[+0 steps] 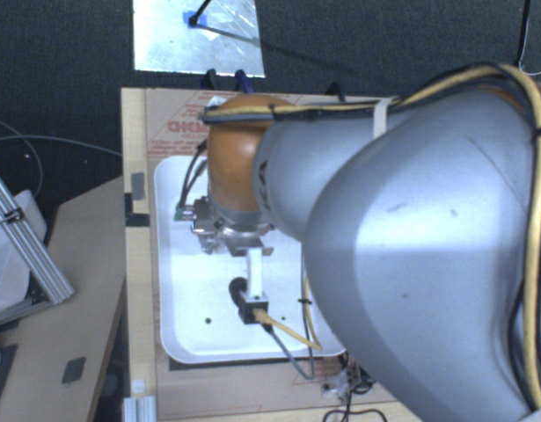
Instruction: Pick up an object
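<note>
Nearest, on the right, the grey arm [411, 236] takes up most of the near right of the scene and covers whatever lies on the bench beneath it. Just left of it, at the bench's near edge, sits a small tangle of wires [345, 383]. Beyond that edge comes the near rim of a shallow white bin [167, 275], which rests on a brown cardboard sheet [178, 126] with red print.

On the bin floor, towards the near left corner, lies a small dark speck [208, 321]. It is too small to tell what it is or whether it is something to pick up. It lies well apart from the gripper, nearer and to the left of it.

Farther in, the gripper [237, 238] points down over the middle of the bin. The wrist above hides its tip, so I cannot tell whether it is open, closed or holding anything. Above it is the orange band [235, 148], over the bin's far half.

Off the bench to the left, an aluminium rail [28, 244] leans at a slant. Farthest away, a silvery sheet [200, 25] lies on the dark floor [59, 60], with a small blue thing [193, 20] on it
</note>
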Motion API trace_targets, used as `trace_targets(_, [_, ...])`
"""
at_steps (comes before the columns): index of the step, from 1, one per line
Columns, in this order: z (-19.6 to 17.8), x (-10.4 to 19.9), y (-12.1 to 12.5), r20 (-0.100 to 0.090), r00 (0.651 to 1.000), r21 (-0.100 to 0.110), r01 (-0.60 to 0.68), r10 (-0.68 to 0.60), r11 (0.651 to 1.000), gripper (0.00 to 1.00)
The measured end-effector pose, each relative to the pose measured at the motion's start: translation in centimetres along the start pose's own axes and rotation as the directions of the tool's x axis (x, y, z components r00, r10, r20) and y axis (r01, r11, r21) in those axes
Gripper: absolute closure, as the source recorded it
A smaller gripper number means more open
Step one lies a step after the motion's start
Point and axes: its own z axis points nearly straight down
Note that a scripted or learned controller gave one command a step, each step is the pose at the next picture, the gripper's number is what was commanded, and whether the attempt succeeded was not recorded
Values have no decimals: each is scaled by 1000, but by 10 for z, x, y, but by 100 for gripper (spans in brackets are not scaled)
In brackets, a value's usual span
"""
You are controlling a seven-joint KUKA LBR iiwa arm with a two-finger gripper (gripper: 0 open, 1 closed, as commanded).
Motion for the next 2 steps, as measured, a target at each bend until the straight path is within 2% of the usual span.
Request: trace_targets(2, [-21,0,1,-2,1000,-1,-3,3,1000,100])
